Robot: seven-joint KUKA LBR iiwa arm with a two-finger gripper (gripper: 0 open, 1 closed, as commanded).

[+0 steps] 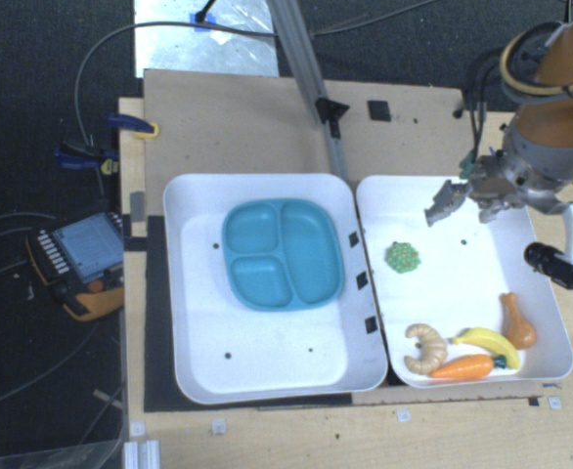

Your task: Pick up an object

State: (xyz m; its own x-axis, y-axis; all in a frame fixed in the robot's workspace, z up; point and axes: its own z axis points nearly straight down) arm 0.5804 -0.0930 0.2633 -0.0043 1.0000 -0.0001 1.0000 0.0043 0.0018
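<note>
The right bin (462, 291) holds a bumpy green ball (402, 256) near its left-centre. Along its front edge lie a tan croissant (423, 348), an orange carrot (462, 367), a yellow banana (487, 341) and a brown drumstick (517, 322). My gripper (464, 206) hovers over the back of this bin, up and to the right of the green ball. It is open, and nothing sits between its fingers (443, 203).
The left bin (267, 360) carries a blue divided plate (283, 254). A grey pole (306, 57) slants down to the back edge between the bins. Clamps (120, 125) and a handheld device (81, 257) lie left of the bench.
</note>
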